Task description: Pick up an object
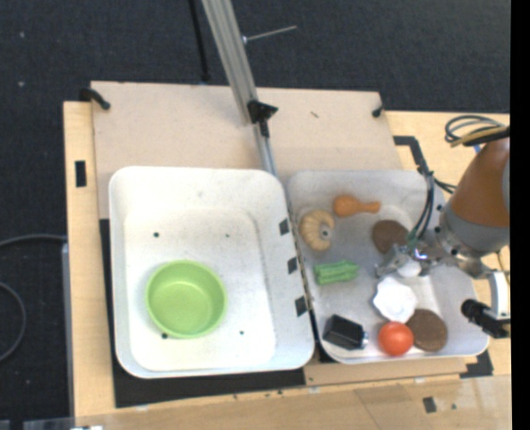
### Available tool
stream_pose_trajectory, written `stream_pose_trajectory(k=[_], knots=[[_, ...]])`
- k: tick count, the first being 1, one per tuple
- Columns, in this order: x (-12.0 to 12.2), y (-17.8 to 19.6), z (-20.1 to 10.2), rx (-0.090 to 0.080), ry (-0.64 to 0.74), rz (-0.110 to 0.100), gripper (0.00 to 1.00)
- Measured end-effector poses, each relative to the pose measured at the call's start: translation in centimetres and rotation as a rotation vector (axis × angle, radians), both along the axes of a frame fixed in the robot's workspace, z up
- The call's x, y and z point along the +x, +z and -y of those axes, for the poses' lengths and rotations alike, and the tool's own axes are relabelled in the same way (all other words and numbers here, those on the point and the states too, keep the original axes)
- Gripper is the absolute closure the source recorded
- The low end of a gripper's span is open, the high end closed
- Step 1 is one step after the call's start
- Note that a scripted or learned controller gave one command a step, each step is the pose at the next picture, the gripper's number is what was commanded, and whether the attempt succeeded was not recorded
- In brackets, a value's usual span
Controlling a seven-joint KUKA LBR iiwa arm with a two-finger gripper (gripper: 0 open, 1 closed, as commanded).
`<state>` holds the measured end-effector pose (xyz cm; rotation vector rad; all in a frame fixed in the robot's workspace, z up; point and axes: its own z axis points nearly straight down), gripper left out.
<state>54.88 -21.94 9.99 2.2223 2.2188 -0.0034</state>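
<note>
Over the right bin [354, 182], the jaws [406, 265] hang just above a white object [394, 299], though how far open they are I cannot tell. Crowded around are a brown disc [390, 235], green block [336, 272] and red ball [395, 338]. Across the shared edge, the left bin [158, 195] holds a green bowl [185, 298] with bare floor around it.

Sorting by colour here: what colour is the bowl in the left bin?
Lime green; the bowl shows clearly in the camera view.
</note>
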Motion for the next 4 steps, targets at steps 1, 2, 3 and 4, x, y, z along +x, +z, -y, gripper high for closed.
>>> stream_pose_trajectory(k=[1,2,3,4], knots=[[0.1,1.3,0.1,-0.001,-0.003,0.005,1.0],[0.8,7.1,-0.1,0.001,0.005,0.002,1.0],[1.0,13.2,-0.7,0.0,0.006,0.009,1.0],[1.1,16.3,-0.6,0.0,0.007,0.006,1.0]])
